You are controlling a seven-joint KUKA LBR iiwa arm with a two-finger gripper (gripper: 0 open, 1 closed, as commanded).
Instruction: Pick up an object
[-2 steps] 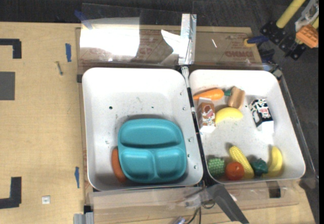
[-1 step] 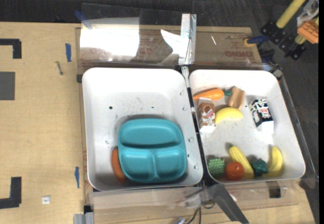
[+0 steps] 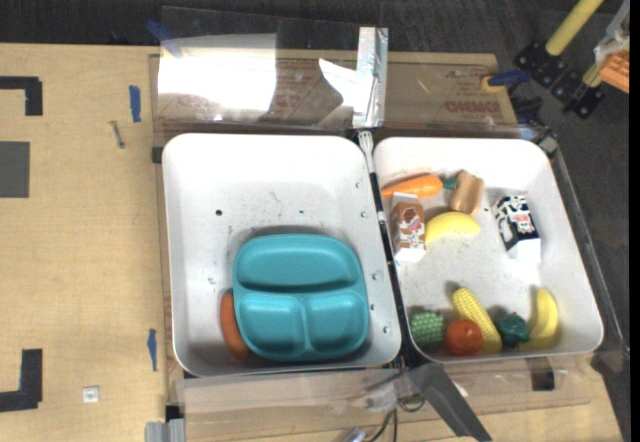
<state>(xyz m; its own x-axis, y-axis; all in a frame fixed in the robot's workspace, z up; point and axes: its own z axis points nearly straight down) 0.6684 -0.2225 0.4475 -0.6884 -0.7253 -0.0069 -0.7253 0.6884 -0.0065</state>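
Toy foods cluster in the right bin point(image 3: 575, 230): corn cob point(image 3: 476, 316) lying diagonally near the front wall, carrot point(image 3: 415, 186) crosswise near the back. Bare floor lies between. The claw's state cannot be told.

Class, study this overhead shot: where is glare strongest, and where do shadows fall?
Camera view: the strongest glare washes out the clear plastic sheet behind the left bin; a soft shadow rims the teal tray; the small toys in the right bin look slightly blurred.
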